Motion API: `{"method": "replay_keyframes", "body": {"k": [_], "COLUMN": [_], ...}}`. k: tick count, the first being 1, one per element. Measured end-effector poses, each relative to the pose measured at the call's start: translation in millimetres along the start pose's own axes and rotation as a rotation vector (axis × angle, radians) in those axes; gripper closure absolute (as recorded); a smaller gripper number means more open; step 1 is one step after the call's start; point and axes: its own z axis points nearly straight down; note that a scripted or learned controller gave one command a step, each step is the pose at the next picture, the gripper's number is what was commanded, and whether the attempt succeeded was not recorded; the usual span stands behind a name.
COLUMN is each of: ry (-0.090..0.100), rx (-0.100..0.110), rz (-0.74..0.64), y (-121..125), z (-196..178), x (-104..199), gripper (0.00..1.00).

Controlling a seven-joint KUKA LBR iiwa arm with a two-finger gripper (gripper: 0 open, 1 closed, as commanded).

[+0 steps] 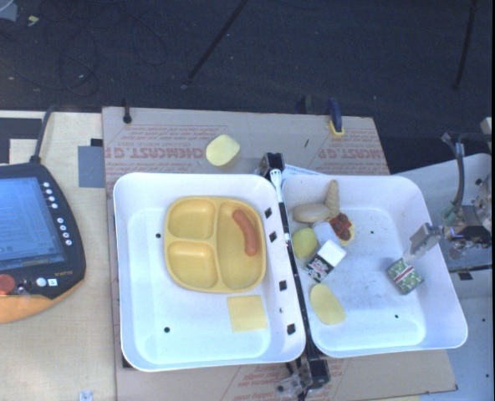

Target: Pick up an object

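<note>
Two shallow white plastic bins are set side by side on a cardboard sheet (pixel 256 136). In the left bin (pixel 139 307), a yellow three-compartment plastic tray (pixel 199 257) is seated, a smooth red sausage-shaped piece (pixel 247 231) lying in its right compartment; a flat pale-yellow square (pixel 247 313) is placed just below the tray. In the right bin (pixel 431 324), candidate objects are clustered near the dividing wall: a rounded yellow-green piece (pixel 304 242), a white-and-black block (pixel 325 259), a yellow oval piece (pixel 327 303). A small green-and-white carton (pixel 405 276) lies apart, nearest the metal gripper (pixel 427 239) at the bin's right rim; whether anything is gripped cannot be told.
</note>
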Motion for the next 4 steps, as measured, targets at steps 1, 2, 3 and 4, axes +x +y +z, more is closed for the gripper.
{"method": "replay_keyframes", "body": {"k": [1, 2, 3, 4], "ry": [0.0, 0.001, 0.004, -0.001], "rx": [0.0, -0.004, 0.008, -0.007], "rz": [0.0, -0.006, 0.004, -0.006], "y": [4.1, 70.9, -23.7, 76.3], "z": [152.5, 146.9, 151.7, 128.9], "x": [-22.3, 17.7, 5.3, 23.3], "gripper": [0.0, 0.0, 0.0, 0.0]}}
